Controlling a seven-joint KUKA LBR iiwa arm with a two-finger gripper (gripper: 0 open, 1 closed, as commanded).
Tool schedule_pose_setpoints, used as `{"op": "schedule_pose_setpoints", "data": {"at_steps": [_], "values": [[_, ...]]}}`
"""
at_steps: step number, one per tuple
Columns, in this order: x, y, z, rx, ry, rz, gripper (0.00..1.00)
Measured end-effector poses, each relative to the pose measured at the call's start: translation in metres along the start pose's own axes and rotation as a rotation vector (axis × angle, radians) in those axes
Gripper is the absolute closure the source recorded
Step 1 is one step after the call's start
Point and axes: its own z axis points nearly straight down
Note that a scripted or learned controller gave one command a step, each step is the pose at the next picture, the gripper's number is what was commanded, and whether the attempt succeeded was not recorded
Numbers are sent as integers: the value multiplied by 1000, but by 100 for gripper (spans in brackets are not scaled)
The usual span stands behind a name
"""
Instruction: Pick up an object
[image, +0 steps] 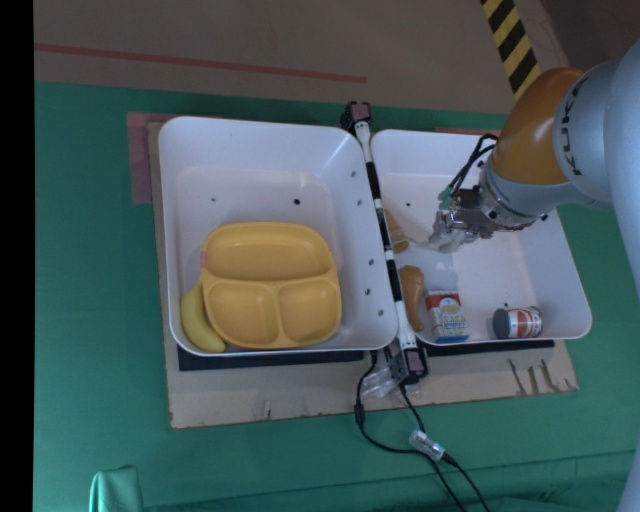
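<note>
My gripper (447, 238) hangs over the middle of the right bin (560, 270), pointing down and to the left. A small carton with a red and blue label (446, 314) stands near that bin's front wall, just below the gripper. A tan bread-like piece (411, 284) lies left of the carton. A small can (517, 322) lies on its side at the front right. Another tan piece (398, 233) rests against the bin's left wall. Nothing shows between the gripper's tips.
The left bin (250, 160) holds a yellow divided plate (268, 285) with a banana (199, 322) along its left side. A black-and-white bar (378, 215) runs between the bins. Cables (420, 440) trail off the front onto the green mat.
</note>
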Motion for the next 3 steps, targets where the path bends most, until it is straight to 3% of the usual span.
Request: {"op": "schedule_pose_setpoints", "data": {"at_steps": [1,2,3], "values": [[2,0,1,3,2,-2,0],[-2,2,-14,-11,-3,5,100],[-2,2,-14,-10,-3,5,0]]}}
